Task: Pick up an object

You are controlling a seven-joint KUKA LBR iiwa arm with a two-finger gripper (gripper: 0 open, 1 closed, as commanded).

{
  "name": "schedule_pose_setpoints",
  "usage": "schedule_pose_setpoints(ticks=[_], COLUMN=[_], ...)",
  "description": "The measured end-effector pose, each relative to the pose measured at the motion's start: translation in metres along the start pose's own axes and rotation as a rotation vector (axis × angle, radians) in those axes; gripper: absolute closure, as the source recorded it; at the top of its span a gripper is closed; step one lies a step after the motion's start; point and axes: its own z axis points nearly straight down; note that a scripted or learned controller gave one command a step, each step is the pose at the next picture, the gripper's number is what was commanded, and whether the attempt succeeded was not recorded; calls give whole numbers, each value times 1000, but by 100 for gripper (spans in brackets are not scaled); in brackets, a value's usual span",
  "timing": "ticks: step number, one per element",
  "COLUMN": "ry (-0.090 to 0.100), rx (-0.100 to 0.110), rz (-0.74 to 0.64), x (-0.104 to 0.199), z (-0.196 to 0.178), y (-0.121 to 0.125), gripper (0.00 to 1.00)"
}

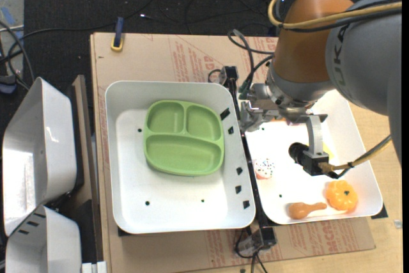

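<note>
Right bin (364,156) holds orange gourd (305,209) (lying left-right, neck rightward).

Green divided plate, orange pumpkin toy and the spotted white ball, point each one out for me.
green divided plate (184,137), camera view, its large lower compartment
orange pumpkin toy (340,195), camera view, middle of its body
spotted white ball (264,168), camera view, its top face

Pale green divided plastic plate (184,137) in the left white bin (128,201). Right white bin (367,169), near its front edge: orange pumpkin-shaped toy (340,195), tan-orange gourd-shaped toy (304,209), small white speckled ball (264,168).
</note>
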Motion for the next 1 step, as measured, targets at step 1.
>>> schedule_pose_setpoints(ticks=[1], ry=[1], rx=[1], rz=[-1], x=[47], z=[7], y=[4], gripper=[100])
